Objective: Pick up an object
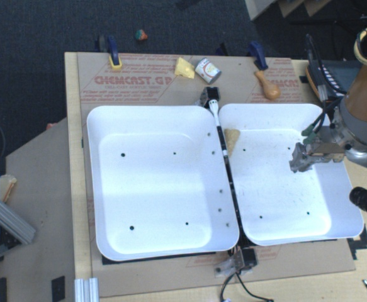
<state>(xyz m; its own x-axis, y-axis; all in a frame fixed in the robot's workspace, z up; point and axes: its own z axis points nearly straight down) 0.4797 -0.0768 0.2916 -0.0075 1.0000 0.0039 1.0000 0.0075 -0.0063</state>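
A small tan wedge-shaped object (231,138) lies in the right bin (284,228), against its left wall near the far corner. My gripper (300,160) hangs over the right half of that bin, well to the right of the tan object and apart from it. Nothing shows held under the gripper. The grey arm with its orange band (363,99) comes in from the right edge.
The left bin (158,231) lies beside the right one. On the bench behind the bins lie a yellow wedge (184,68), a small white box (207,70) and a wooden-handled tool (267,85). Blue clamps (114,50) stand at the far edge.
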